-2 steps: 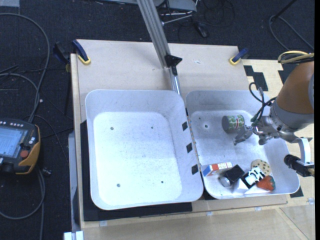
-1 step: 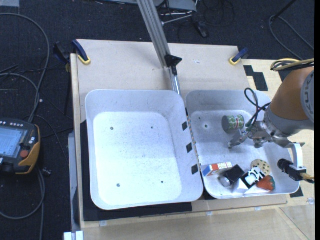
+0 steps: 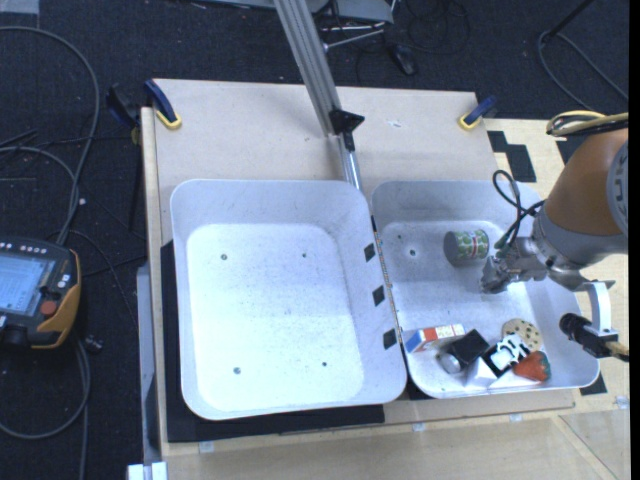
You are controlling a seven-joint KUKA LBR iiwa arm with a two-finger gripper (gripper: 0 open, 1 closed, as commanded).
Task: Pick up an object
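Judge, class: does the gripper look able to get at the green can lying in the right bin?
Probably yes: the gripper hangs just right of the green can, which lies apart from the other items, nothing between.

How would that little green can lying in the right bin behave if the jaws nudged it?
The green can lies on its side on the bin's flat floor, so it would probably roll. Its rounded wall might slip from a loose grip. It looks small, so likely light, and rigid.
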